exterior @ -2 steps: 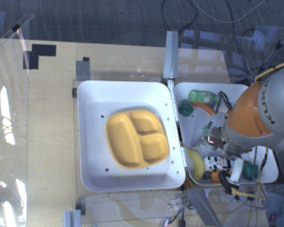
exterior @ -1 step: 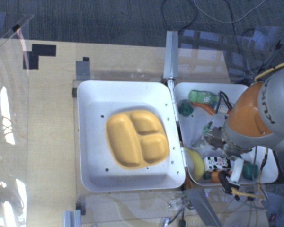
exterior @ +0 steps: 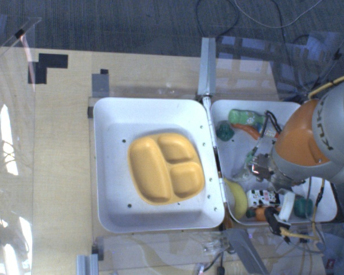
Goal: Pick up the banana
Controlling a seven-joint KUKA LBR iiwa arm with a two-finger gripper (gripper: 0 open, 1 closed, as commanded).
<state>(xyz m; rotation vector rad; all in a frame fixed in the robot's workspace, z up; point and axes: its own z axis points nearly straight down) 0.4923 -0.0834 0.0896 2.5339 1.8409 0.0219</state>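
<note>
Smooth, faintly glossy white plastic for the left bin (exterior: 106,153); matt yellow moulded plastic for the divided tray (exterior: 165,167) inside. Pale wood-grain finish on the bench top (exterior: 63,171). Brushed metal on the upright post (exterior: 207,67). Glossy orange band (exterior: 301,139) above matt grey arm casing (exterior: 339,122). Smooth, waxy yellow skin on the banana (exterior: 237,196).

A pale wooden desk (exterior: 57,171) fills most of the scene, with a dark grey-blue carpeted floor (exterior: 114,10) beyond its far edge. Thin black cables (exterior: 221,7) loop across the carpet at the far right. A black L-shaped tape mark (exterior: 47,63) sits on the desk near the far left. A clear plastic panel (exterior: 8,153) stands along the left side and catches bright reflections. A grey metal post (exterior: 207,67) rises at the far side, right of centre.
</note>
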